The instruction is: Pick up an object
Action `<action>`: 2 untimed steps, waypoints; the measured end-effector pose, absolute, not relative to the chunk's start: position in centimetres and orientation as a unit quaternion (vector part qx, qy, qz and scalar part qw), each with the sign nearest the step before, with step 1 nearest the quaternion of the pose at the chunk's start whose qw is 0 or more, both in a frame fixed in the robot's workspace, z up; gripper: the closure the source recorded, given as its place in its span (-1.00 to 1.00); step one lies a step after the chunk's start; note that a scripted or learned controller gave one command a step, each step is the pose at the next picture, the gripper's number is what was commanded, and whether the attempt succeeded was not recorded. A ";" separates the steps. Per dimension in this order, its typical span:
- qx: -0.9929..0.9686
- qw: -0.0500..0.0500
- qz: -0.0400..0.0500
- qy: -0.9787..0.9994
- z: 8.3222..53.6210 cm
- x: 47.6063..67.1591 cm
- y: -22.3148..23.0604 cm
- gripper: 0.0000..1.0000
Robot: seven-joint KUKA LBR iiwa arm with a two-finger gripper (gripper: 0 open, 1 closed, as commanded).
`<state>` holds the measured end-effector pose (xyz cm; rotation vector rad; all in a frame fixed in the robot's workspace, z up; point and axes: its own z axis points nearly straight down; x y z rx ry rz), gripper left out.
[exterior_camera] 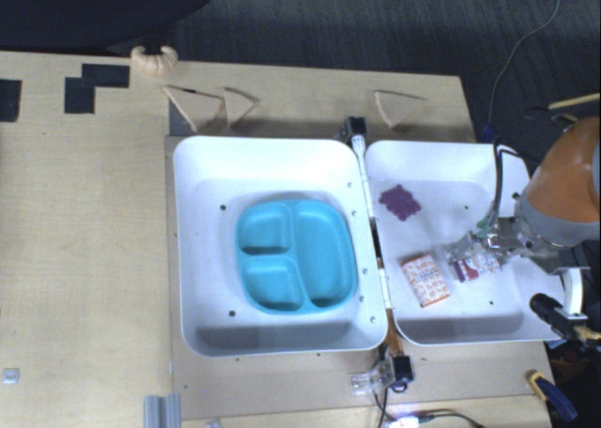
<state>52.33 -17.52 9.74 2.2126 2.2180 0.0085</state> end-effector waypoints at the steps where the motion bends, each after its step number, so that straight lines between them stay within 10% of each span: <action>1: 0.705 0.002 0.002 0.709 21.1 55.0 -12.4 1.00; 2: 0.704 0.003 0.003 0.710 22.1 55.1 -12.4 1.00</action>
